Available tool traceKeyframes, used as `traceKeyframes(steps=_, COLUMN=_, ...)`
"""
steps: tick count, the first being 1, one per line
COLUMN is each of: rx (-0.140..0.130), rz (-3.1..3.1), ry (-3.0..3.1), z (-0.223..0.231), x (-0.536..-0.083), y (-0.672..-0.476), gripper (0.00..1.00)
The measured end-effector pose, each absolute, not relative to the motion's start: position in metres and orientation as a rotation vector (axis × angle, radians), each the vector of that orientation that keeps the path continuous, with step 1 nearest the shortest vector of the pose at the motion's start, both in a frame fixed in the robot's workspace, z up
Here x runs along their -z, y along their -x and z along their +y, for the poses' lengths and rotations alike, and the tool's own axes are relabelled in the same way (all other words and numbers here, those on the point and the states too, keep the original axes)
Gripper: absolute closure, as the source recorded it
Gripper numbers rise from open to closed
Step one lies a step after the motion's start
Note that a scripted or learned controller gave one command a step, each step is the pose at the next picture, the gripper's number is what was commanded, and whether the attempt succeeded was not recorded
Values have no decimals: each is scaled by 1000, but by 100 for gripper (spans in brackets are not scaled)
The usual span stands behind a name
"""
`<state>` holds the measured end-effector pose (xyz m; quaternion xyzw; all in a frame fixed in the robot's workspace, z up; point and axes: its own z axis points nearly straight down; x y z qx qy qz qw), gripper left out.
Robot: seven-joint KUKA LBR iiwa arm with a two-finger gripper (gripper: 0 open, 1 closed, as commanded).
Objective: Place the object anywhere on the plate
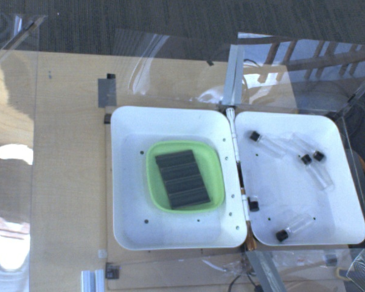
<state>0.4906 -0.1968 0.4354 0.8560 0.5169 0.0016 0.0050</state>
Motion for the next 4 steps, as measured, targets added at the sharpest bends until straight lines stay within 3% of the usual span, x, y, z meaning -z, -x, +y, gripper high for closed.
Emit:
traceKeyframes(steps=1, rx=-3, rz=1500, ry=-2752, z=-195, x=-434, y=-516, gripper=0)
traceKeyframes(steps=2, rx=-1, rz=1500, ry=-2753, z=-195, x=-434, y=-504, gripper=0)
traceKeyframes(steps=3, rx=-3, rz=1441, ry=-2784, z=-198, x=-434, y=-505, gripper=0)
traceKeyframes(steps=4, rx=-4, rz=1310, ry=-2848, z=-195, x=-434, y=-518, gripper=0)
